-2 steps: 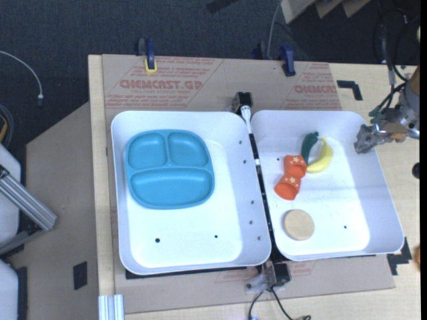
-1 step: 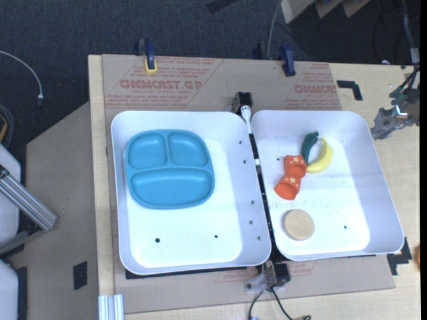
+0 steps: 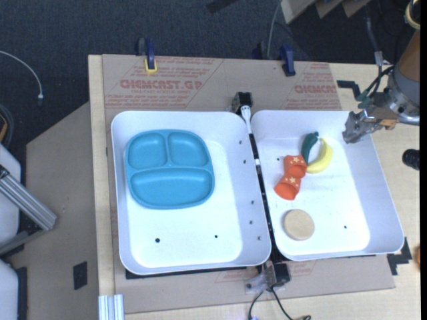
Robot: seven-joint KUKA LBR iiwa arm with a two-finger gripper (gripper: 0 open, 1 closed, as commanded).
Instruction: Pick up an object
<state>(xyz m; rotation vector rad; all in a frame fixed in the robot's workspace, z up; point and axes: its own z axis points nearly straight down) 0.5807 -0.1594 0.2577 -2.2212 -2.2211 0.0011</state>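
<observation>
The gripper hangs at two o'clock over the right bin; whether it is open I cannot tell. The orange cup looks light and rigid, probably best pinched across its rim.

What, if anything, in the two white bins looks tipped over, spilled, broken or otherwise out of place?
Only one thing stands out: the orange cup in the right bin lies on its side, not upright, its top end touching the banana. The tan disc lies flat and apart below it. The blue divided plate sits flat in the left bin. Nothing looks spilled or broken.
</observation>
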